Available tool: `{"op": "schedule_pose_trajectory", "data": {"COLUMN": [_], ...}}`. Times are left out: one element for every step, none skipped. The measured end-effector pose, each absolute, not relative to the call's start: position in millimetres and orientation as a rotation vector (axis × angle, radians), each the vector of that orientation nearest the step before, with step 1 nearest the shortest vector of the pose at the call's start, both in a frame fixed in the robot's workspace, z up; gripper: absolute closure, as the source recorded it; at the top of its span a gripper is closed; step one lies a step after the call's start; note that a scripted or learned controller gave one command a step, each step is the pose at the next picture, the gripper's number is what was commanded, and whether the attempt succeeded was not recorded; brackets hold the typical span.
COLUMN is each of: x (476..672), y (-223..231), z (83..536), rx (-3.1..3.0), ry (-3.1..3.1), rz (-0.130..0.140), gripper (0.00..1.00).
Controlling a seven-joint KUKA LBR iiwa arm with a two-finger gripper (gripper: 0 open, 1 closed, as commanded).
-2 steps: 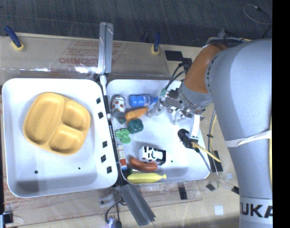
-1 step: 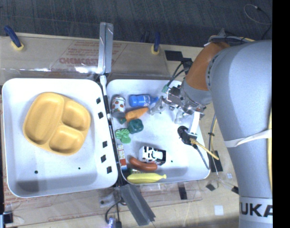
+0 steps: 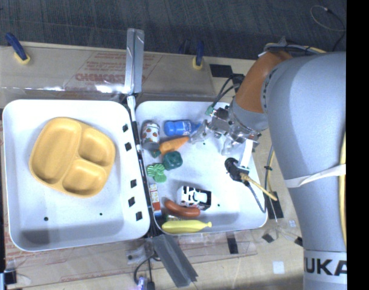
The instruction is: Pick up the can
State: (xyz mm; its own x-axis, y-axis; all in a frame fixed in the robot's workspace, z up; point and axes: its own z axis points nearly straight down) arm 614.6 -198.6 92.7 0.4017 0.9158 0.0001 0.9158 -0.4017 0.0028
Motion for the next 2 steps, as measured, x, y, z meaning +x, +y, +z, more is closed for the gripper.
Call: {"op": "schedule_pose_trajectory", "data": {"x": [600.8,585.3], "y": [-171.9,-149.9], "z": [91.3,91.0], "rx": [2.616,2.630], "ry": [1.748,1.726], "rz": [-0.004,-0.005], "gripper": [0.00,0.00]}}
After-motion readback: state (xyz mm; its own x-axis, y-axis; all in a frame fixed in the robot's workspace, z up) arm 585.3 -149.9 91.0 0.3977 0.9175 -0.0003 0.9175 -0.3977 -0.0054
